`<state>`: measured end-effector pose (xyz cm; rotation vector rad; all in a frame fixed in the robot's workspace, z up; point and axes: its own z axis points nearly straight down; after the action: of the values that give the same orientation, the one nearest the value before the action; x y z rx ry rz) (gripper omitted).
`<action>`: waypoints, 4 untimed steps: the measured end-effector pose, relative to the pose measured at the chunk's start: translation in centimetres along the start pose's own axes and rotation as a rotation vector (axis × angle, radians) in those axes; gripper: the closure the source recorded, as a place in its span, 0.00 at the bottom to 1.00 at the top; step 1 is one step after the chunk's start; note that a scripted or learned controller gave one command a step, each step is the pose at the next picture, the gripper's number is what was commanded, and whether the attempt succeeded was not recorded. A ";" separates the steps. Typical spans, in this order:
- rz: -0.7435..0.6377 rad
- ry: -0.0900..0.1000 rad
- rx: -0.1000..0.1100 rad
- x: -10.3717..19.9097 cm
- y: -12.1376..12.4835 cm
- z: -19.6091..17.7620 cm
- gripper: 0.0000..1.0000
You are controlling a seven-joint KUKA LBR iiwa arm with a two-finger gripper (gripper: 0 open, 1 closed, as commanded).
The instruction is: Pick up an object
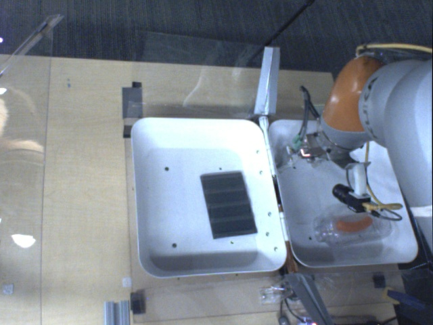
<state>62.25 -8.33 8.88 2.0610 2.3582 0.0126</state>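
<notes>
Claw point(308, 149) hangs over the right bin point(301, 212), presumably targeting the clear item point(352, 227); we cannot tell its opening.

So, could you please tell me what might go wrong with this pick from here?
The clear object with an orange part looks smooth and see-through, so it may slip. It lies close to the right bin's near wall, which the arm could knock. The dark ribbed pad in the left bin lies flat, hard to pinch.

Two white bins point(162, 202), one dark ribbed slab point(229, 204) and one clear item point(348, 226) with an orange patch.
</notes>
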 end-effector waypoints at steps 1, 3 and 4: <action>-0.045 0.001 0.007 -5.0 -6.8 -3.2 0.00; 0.169 -0.001 0.006 -4.7 -14.0 -6.7 0.00; 0.020 -0.002 -0.001 -1.6 -13.5 -0.3 0.00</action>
<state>49.08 -11.76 9.04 2.0836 2.3356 0.0113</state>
